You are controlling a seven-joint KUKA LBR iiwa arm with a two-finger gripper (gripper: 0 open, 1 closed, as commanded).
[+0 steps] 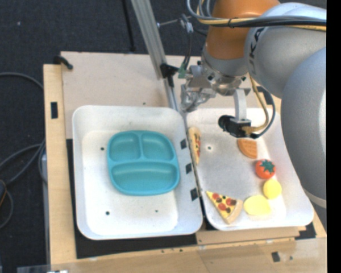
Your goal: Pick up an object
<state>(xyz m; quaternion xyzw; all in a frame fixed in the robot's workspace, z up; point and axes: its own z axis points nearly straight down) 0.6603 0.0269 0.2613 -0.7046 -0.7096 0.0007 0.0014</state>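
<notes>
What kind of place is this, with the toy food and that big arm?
Probably a robotics lab test bench. A grey and orange robot arm reaches over two white bins; one holds a teal divided plate, the other toy food such as a pizza slice and tomato.

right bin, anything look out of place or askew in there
One thing: a pizza slice sits propped against the right bin's left wall by the divider, not flat. The other pizza slice lies flat.

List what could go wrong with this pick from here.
1. The gripper hangs above the divider between the bins, so a straight descent might strike that wall.
2. The hot dog lies against the divider, leaving little room for a grasp.
3. The tomato and lemon look round and may roll away.
</notes>
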